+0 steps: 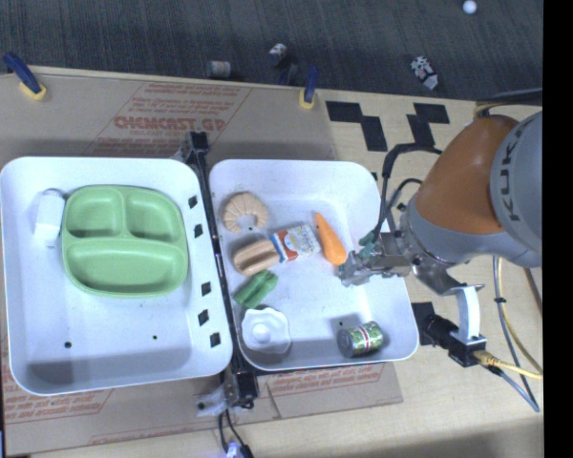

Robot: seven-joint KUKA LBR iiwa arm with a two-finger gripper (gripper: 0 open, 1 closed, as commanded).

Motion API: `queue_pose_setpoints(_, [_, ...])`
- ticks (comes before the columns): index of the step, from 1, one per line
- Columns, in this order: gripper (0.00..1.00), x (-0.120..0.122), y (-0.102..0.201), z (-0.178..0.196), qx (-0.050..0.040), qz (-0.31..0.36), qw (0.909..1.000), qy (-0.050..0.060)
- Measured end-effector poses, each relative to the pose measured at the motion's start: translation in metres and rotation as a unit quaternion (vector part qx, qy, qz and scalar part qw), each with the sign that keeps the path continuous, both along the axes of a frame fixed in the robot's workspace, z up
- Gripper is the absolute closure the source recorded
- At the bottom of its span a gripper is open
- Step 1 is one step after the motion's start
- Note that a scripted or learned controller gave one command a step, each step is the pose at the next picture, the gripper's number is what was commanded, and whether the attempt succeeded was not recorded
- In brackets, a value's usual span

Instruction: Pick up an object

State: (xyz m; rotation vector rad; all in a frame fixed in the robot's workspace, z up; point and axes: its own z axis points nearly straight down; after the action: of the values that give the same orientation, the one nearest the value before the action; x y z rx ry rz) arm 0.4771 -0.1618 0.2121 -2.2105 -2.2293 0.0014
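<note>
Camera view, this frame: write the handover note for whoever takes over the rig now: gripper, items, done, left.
Gripper: low over the right bin, near its right wall, just right of the carrot; nothing seen between its fingers, opening unclear.
Right bin: carrot, small carton, hot dog, round pastry, green vegetable, white cup, can.
Left bin: green divided plate, white item.
Done: no pick yet.
Left: grasp and lift one object.
</note>
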Motion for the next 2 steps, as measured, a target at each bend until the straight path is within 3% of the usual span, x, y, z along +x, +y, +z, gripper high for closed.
queue_pose_setpoints(1, [0.0,0.0,0.0,0.0,0.0,0.0,1.0,0.0])
queue_pose_setpoints(2, [0.0,0.017,0.02,-0.117,0.0003,0.0,1.0,0.001])
